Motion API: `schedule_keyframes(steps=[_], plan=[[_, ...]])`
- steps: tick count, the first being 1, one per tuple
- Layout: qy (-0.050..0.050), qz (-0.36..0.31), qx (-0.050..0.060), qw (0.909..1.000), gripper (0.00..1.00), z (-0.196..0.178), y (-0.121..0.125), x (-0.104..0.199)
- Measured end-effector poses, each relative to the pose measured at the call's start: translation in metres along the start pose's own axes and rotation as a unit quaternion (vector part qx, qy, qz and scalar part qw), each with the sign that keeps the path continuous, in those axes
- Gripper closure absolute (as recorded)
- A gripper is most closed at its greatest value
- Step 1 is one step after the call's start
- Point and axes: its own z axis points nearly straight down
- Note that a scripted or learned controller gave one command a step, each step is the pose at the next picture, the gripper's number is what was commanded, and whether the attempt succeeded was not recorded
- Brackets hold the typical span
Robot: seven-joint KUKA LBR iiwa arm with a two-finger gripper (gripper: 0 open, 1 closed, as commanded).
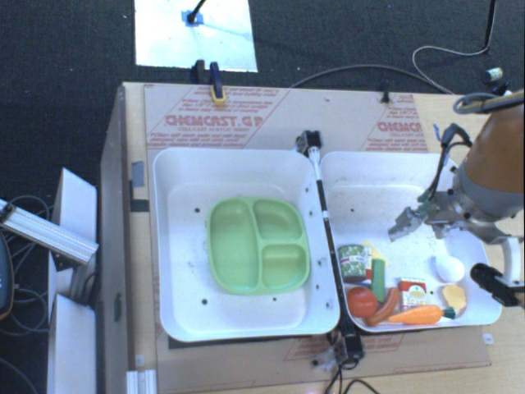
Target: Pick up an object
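My gripper (404, 224) hangs over the middle of the right bin (369, 189), reaching in from the right under the orange band (500, 144). It sits above and apart from the objects, which crowd the bin's front part. Among them are a small green-labelled can (354, 263), an upright green cylinder (378, 276), a red tomato (362, 301), a brown sausage (386, 305), an orange carrot (418, 315), a red box (412, 289), a white egg (448, 268) and a pale yellow piece (454, 300). The gripper touches none of them.
The left bin (176, 220) holds a green divided plate (257, 245). A black divider rail (326, 220) runs between the two bins. The far half of the right bin is bare white floor. Cables trail at the back right of the bench.
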Motion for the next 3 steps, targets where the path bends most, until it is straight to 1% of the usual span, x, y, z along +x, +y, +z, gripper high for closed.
schedule_keyframes(steps=[1, 2, 3], plan=[[-0.003, 0.002, -0.001, 1.0000, 0.00, 0.067, -0.027, 0.032], [-0.009, 0.006, -0.006, 0.9999, 0.00, 0.092, -0.026, 0.028], [-0.011, 0.007, -0.010, 0.9999, 0.00, 0.109, -0.024, 0.026]])
